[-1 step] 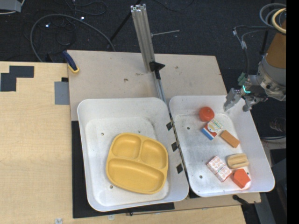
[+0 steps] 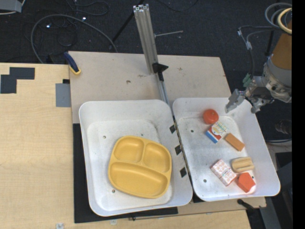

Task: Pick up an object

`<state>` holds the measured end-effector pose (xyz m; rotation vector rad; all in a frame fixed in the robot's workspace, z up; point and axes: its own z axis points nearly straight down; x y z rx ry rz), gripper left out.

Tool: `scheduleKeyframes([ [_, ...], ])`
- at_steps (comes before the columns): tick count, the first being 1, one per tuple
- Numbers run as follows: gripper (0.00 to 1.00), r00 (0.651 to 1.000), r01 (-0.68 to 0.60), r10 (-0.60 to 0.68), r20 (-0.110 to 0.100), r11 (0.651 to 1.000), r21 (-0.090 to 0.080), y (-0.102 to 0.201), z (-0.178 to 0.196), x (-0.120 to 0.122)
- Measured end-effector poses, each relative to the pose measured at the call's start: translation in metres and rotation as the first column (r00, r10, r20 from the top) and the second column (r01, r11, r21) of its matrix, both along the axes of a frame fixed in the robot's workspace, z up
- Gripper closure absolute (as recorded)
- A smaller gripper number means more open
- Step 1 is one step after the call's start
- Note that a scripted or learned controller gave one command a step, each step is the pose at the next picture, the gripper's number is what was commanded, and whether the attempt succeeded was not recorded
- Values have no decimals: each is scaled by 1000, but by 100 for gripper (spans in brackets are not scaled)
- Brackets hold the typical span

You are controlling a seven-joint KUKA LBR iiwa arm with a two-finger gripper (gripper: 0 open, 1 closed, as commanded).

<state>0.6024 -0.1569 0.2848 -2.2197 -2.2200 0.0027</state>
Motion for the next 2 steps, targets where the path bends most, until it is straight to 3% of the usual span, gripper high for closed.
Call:
scheduleKeyframes([
  [2,0,1000,1,-1,-5,1000,1,2,-116,8],
])
